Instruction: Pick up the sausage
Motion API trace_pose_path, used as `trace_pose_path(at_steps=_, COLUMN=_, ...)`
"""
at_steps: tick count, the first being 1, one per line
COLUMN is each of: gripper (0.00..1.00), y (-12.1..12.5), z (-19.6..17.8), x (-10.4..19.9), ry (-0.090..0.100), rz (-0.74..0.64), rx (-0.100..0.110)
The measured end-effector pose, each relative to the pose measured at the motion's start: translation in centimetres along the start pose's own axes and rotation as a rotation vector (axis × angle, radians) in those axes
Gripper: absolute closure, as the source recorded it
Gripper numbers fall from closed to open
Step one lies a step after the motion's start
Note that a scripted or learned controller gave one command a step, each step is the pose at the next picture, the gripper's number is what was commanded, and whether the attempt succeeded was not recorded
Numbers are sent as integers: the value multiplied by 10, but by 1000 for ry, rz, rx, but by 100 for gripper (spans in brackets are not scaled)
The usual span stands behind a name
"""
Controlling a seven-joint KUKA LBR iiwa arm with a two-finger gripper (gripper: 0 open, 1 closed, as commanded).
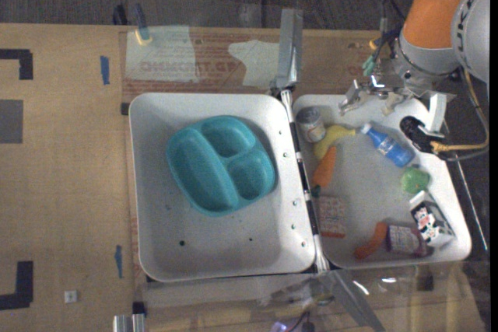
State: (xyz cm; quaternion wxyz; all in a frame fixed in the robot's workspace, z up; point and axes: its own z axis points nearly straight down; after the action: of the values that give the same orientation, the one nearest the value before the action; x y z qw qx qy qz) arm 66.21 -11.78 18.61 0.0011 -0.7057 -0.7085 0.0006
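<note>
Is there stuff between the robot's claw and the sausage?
Yes. The gripper is over the right bin's far edge, and the sausage lies near the front edge. The blue bottle and a small flat packet lie roughly between them.

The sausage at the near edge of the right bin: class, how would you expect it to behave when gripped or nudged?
The sausage looks like a smooth, rounded toy, so it could slip from a pinch. Its long curved shape suggests it may roll or pivot if pushed. It lies against a small packet, which might shift with it.
</note>
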Motion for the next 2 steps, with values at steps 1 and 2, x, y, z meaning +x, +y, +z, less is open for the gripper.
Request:
trace_pose_path(at_steps=1, gripper=0, y=6, z=-69, x=25, ry=-3, rz=-99, rx=-5)
trace_pose_path(at_steps=2, gripper=0, y=-53, z=93, x=2, ry=-1, rz=-74, rx=-3)
